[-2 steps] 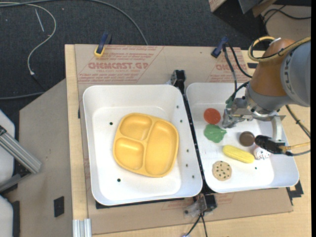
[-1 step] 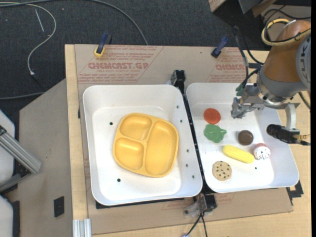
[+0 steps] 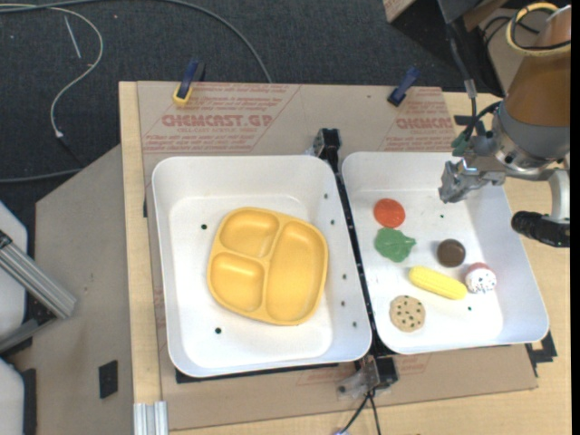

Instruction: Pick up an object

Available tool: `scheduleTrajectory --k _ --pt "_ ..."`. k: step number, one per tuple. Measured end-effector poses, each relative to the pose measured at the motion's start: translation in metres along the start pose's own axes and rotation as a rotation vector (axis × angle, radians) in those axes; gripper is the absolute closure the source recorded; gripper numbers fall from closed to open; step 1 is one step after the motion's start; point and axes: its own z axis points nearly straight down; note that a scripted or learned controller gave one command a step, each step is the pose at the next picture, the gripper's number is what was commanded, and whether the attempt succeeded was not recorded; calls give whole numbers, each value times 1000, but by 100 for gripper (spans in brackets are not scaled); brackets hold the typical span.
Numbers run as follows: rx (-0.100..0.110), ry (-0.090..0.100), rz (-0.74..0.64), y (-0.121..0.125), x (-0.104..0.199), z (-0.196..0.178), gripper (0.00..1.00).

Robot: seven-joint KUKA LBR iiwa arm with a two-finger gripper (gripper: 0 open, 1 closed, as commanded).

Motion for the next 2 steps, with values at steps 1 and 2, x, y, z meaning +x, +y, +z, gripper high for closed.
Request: scheduleTrajectory --k 1,2 --pt "2 1 0 1 0 -30 100" --pt "9 5 -5 -3 56 -33 100"
